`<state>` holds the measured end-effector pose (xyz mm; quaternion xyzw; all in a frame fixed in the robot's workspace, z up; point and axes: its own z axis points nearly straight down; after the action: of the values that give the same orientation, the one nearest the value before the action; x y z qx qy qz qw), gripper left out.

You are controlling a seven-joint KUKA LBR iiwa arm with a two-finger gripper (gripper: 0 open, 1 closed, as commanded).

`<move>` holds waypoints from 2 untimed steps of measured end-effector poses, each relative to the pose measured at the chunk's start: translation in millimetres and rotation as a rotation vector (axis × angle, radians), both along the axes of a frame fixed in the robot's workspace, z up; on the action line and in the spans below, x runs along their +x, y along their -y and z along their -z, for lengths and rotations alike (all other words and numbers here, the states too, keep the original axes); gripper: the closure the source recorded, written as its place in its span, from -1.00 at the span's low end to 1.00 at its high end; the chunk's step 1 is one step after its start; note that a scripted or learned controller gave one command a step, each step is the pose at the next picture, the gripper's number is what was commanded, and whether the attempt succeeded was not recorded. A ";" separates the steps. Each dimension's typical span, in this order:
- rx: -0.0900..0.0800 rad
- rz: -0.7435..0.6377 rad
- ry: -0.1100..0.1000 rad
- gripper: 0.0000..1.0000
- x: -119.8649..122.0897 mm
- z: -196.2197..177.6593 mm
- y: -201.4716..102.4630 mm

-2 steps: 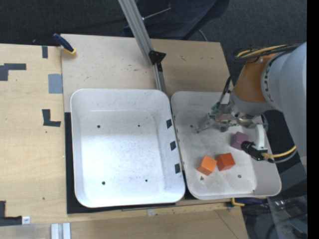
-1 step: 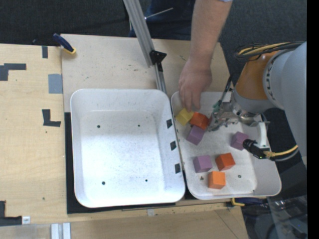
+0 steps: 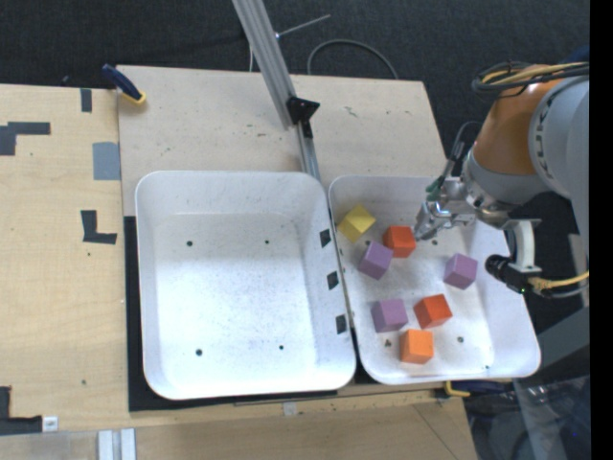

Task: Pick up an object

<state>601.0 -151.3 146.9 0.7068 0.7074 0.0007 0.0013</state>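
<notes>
Target object: a red-orange cube (image 3: pixel 400 241) was recorded in the upper middle of the right bin (image 3: pixel 508 353), lying on the bin floor and not lifted.

Gripper: the gripper (image 3: pixel 427 223) was seen just right of and above that cube, with its tip at or very near the cube's upper right corner; contact could not be confirmed.

Fingers: their opening could not be read at this size and angle, and it could not be told whether anything was pinched. No cube was seen between them.

Nearest neighbours: a purple cube (image 3: pixel 374 259) was noted touching or almost touching the target's lower left; a yellow cube (image 3: pixel 357 222) lay near, to the upper left.

Other contents: a second purple cube (image 3: pixel 461 270) to the right, a third purple cube (image 3: pixel 389 313) lower down, a second red-orange cube (image 3: pixel 434 310) beside it, and an orange cube (image 3: pixel 417 346) nearest the front rim were listed.

Step in hand (judged): approach and closing on the target.

Method advised: the gripper would be best centred over the cube and aligned to its free faces, away from the purple neighbour, then lowered fully before closing, so that the cube is not nudged aside or clipped at a corner.

Left bin (image 3: pixel 153 257): recorded alongside, well apart from the work.
</notes>
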 end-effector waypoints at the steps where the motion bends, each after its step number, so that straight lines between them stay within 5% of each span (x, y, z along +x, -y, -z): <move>1: 0.000 -0.001 0.000 1.00 0.1 -42.4 -1.7; 2: 0.000 -0.001 0.001 1.00 1.4 -90.1 -2.0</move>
<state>602.4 -149.3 237.0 0.7064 0.7078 0.0012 0.0019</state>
